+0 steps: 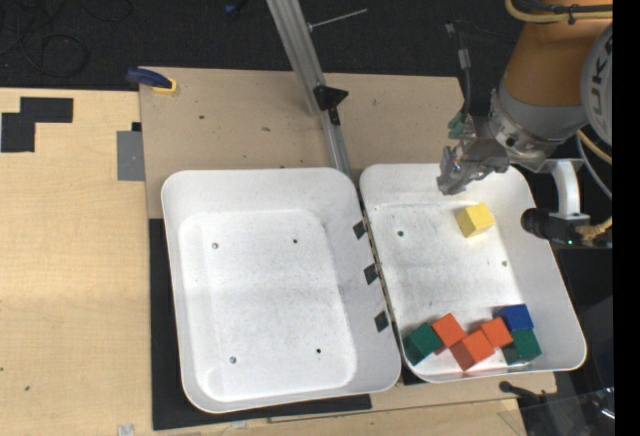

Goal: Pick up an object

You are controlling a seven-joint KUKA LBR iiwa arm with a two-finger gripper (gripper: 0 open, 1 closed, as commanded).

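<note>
Yellow block (pixel 475 219): one; orange: three; green: two; blue: one.

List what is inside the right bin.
The right bin holds a yellow block near its far end and a cluster of orange, green and blue blocks at its near edge. Anything under the cluster is covered.

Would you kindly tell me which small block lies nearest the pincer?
The yellow cube-shaped block, alone just below the pincer; the others cluster at the right bin's near edge.

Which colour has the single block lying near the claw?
Yellow: the block lies apart from the others, seen best in the camera view.
</note>
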